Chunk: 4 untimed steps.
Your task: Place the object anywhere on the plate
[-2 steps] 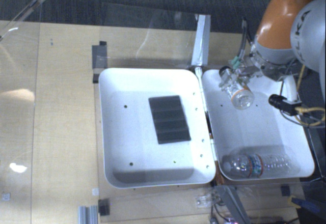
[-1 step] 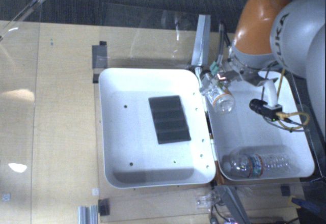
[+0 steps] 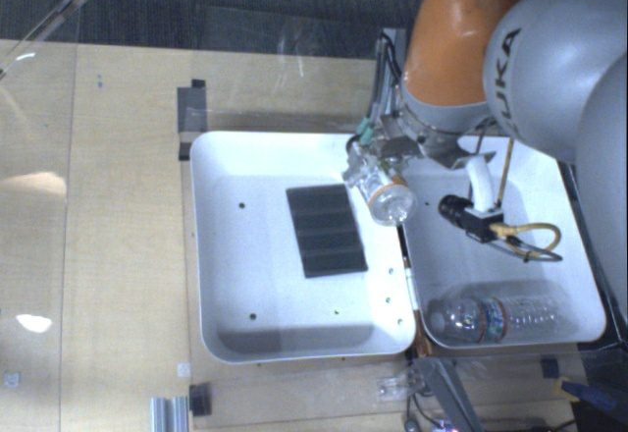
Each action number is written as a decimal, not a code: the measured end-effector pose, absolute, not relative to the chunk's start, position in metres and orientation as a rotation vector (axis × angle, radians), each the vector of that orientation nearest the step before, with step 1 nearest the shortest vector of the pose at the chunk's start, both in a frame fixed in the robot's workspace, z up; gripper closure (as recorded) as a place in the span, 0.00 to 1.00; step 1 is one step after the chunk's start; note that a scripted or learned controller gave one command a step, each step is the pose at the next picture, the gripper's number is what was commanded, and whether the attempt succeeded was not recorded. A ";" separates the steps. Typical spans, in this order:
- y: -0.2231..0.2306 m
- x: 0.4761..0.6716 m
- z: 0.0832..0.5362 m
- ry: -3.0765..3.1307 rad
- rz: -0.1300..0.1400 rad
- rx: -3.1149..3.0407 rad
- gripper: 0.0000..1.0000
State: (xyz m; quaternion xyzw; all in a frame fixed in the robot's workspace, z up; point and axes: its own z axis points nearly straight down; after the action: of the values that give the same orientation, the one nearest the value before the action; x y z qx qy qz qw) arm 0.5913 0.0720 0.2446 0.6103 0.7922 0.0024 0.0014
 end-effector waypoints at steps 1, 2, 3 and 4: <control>0.137 0.622 0.237 2.670 0.006 1.649 1.00; 0.082 0.597 0.284 2.700 0.006 1.597 1.00; 0.124 0.647 0.264 2.774 0.005 1.469 1.00; 0.125 0.648 0.275 2.773 0.011 1.461 1.00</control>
State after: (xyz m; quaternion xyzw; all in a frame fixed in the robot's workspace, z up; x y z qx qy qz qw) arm 0.6477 0.1249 0.2753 0.4661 0.8847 0.0034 0.0035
